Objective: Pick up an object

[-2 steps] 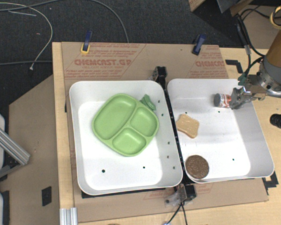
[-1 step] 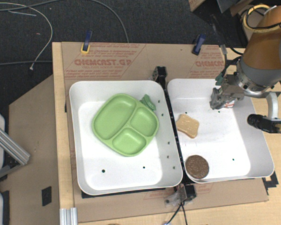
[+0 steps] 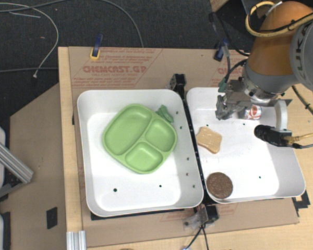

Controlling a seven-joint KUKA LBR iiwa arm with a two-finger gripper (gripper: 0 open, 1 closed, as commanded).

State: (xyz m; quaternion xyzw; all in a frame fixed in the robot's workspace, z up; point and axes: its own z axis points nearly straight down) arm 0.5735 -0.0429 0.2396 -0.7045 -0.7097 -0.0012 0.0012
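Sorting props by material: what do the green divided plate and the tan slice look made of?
The green divided plate looks like moulded plastic: uniform colour, soft sheen, rounded compartment walls. The tan slice looks like a matte toy bread piece, perhaps plastic or foam; the view leaves that open.

Grey arm (image 3: 302, 51), orange band, yellow cable looped above; dark metal pincer (image 3: 225, 108).

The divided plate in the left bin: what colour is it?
Light green divided plate, plain, seen in the camera view.
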